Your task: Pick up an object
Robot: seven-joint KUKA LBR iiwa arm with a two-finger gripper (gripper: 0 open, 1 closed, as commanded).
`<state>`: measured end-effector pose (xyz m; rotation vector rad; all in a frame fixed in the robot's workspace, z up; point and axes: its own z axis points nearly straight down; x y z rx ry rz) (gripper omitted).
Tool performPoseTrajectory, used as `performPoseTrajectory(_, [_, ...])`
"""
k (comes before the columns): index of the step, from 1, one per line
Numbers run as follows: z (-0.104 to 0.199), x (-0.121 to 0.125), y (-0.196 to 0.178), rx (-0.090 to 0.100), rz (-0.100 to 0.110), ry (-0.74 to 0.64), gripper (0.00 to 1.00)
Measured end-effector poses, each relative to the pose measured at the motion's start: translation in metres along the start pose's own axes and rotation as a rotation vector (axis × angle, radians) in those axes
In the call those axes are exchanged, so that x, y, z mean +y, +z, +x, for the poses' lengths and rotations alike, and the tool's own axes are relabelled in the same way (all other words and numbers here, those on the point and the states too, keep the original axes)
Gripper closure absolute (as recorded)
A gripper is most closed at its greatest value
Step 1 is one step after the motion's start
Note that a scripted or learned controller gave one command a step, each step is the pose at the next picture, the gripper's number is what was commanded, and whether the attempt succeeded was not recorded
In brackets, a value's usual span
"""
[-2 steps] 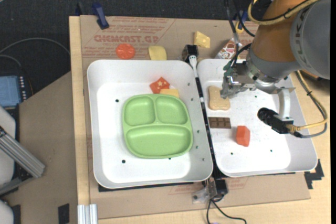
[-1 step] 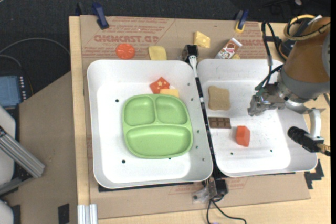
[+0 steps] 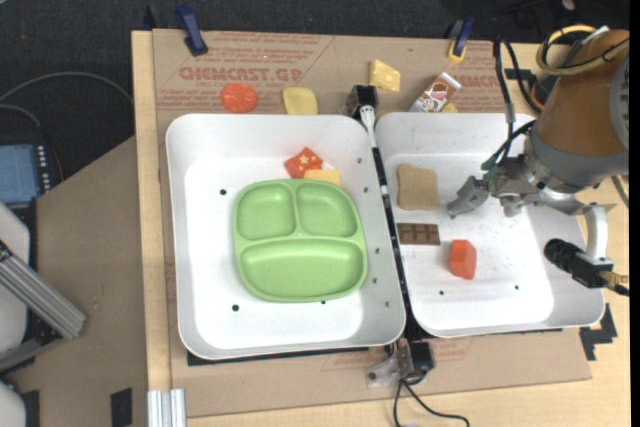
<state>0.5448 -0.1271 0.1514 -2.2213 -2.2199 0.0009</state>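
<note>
Orange block [image 3: 461, 258] sitting in right bin [image 3: 520, 315], just right of brown chocolate bar [image 3: 418, 235]. Gripper [image 3: 468, 200] hovering above bin, up and slightly right of block; finger state impossible to tell. Tan bread slice [image 3: 417, 186] lying left of gripper. Needing short move toward camera and downward, judging block nearest candidate.

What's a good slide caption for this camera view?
Gripper over the right bin near a tan slab, brown bar and orange block.

Gripper [image 3: 470, 199] hangs over right bin [image 3: 520, 310], near tan slab [image 3: 417, 186]. Orange block [image 3: 461, 258] lies apart. Green tray [image 3: 298, 240] sits in left bin [image 3: 200, 215].
</note>
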Motion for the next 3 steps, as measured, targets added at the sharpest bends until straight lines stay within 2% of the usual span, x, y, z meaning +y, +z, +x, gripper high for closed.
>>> performPoseTrajectory(1, [0.016,-0.037,0.061,0.003,0.007,0.0,0.0])
performPoseTrajectory(2, [0.014,-0.034,0.047,-0.001,-0.003,0.001,1.0])
performPoseTrajectory(3, [0.098,0.0,-0.039,0.002,-0.013,-0.011,1.0])
